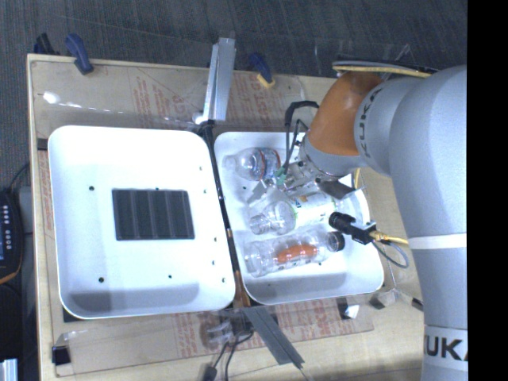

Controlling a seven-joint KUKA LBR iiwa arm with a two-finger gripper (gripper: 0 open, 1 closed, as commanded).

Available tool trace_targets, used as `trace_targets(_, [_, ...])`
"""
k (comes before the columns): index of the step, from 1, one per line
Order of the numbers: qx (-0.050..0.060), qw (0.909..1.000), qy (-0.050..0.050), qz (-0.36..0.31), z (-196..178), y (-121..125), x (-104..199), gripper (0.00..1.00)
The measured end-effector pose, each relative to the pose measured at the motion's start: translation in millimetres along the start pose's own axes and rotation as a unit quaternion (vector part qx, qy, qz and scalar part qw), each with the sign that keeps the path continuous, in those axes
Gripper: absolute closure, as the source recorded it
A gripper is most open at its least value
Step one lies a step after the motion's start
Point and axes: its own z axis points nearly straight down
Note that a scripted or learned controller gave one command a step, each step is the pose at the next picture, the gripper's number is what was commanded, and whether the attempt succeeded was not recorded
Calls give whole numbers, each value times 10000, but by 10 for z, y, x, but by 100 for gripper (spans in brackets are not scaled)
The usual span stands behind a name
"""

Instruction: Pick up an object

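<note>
The right bin (pixel 361 278) holds several clear plastic bottles. One lies at the far end with a blue-and-red label (pixel 255 163). A second lies crumpled in the middle (pixel 272 215). A third, with an orange label (pixel 290 254), rests near the front. My gripper (pixel 283 179) reaches down into this bin from the right, between the far bottle and the middle one. Its fingertips are lost among the clear plastic. The grey arm with its orange band (pixel 341 121) covers the bin's right side.
The left bin (pixel 79 157) has a dark ribbed rectangle (pixel 153 213) on its floor. A metal bar (pixel 219 76) stands upright behind the two bins. Blue clamps (pixel 78 52) grip the bench's far edge. A cable with a yellow tip (pixel 386 240) hangs by the wrist.
</note>
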Motion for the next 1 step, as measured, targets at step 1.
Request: trace_targets(1, [-13, 9969, -4, -786, -5, -573, 307, 0])
